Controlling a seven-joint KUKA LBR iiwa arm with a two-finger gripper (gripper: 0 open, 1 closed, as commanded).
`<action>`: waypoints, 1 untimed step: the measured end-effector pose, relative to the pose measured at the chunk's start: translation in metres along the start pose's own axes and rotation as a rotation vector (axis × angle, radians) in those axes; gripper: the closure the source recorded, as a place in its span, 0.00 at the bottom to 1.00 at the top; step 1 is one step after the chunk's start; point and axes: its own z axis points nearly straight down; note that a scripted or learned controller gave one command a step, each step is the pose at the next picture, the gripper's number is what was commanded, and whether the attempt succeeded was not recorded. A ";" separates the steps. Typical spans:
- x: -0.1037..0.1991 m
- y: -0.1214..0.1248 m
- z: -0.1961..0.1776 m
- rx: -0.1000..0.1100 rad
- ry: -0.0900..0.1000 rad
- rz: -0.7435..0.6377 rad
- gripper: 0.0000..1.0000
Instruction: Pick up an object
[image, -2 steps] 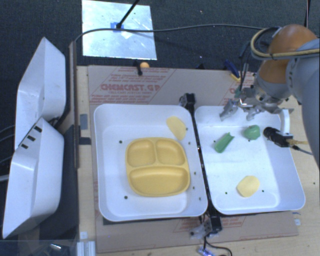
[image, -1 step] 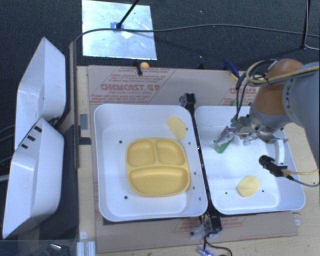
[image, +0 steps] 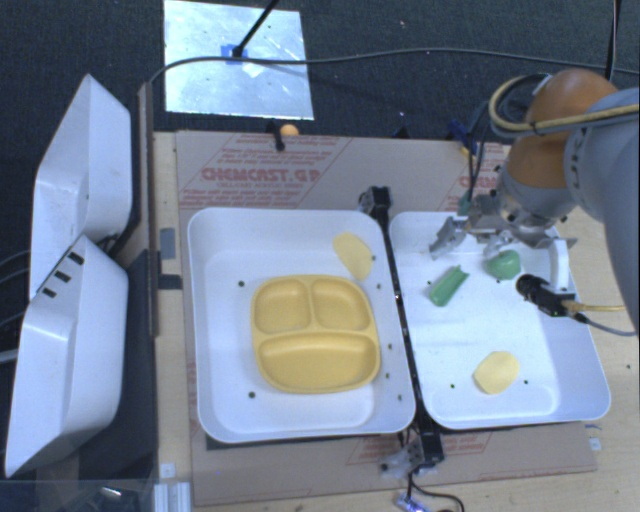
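A small green rounded piece (image: 503, 264) lies in the far half of the right bin (image: 560, 345), towards its right edge. It looks smooth and moulded, like toy food. Just to its left, a darker green stick (image: 447, 285) lies aslant, a short bar with blunt ends. A pale yellow lump (image: 496, 371), flat and softly rounded, sits well apart from both, near the bin's near edge.

The gripper (image: 478, 240) hangs over the far edge of the same bin, just beyond the two green things. Its metal fingers look spread apart, with nothing between them. In my judgement the task is at its start: the arm (image: 590, 150) is placed above the green pair, but no object is lifted, and the descent, the closing and the raising are all left.

The left bin (image: 220, 300) holds a yellow divided tray (image: 315, 333) of glossy plastic, with three shallow wells, at its centre. A pale yellow oval (image: 352, 255) lies near that bin's far right corner. Both bins are shallow, white and smooth, with rounded corners, and rest on a printed cardboard sheet (image: 260, 170) covering the surface.
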 end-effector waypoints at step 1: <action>0.012 -0.053 -0.036 0.002 0.000 0.003 0.00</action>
